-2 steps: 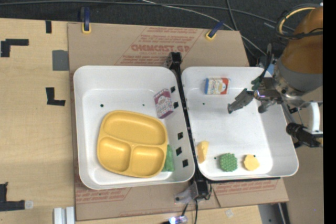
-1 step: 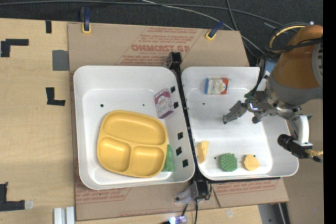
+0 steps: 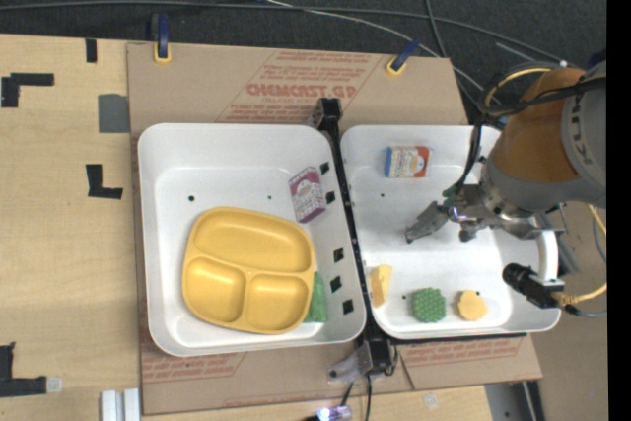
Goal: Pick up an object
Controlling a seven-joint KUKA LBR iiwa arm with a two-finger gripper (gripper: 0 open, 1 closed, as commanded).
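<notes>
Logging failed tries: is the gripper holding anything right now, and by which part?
Nothing is held: the gripper hangs over bare floor of the right bin.

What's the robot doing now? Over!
Tool low over right bin, nothing visibly held. Green ball, orange piece, small packet lying loose. Path clear.
</notes>
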